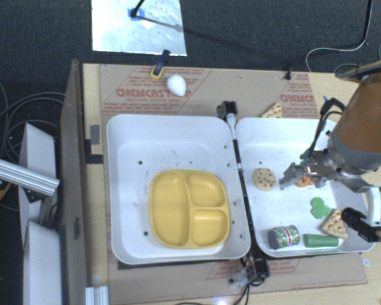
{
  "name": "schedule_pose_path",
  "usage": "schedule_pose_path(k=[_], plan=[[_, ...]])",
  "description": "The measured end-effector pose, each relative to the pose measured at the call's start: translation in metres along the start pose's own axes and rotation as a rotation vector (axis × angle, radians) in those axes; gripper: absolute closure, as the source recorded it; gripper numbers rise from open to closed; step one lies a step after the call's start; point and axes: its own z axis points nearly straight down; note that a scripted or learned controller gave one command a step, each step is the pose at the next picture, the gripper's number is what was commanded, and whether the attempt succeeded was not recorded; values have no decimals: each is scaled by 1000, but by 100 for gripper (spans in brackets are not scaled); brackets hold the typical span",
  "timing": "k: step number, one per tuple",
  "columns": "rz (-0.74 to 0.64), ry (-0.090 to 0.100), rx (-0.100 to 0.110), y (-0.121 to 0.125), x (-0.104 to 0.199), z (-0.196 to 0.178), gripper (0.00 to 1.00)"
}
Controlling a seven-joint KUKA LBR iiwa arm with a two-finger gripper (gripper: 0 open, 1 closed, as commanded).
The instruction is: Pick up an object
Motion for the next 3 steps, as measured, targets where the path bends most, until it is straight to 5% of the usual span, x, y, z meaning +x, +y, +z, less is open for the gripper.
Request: schedule_pose_path(k=[1, 2, 3], plan=[[4, -6, -13, 57, -59, -86, 0], [3, -1, 0, 72, -96, -14, 0], [3, 0, 4, 67, -102, 45, 0]])
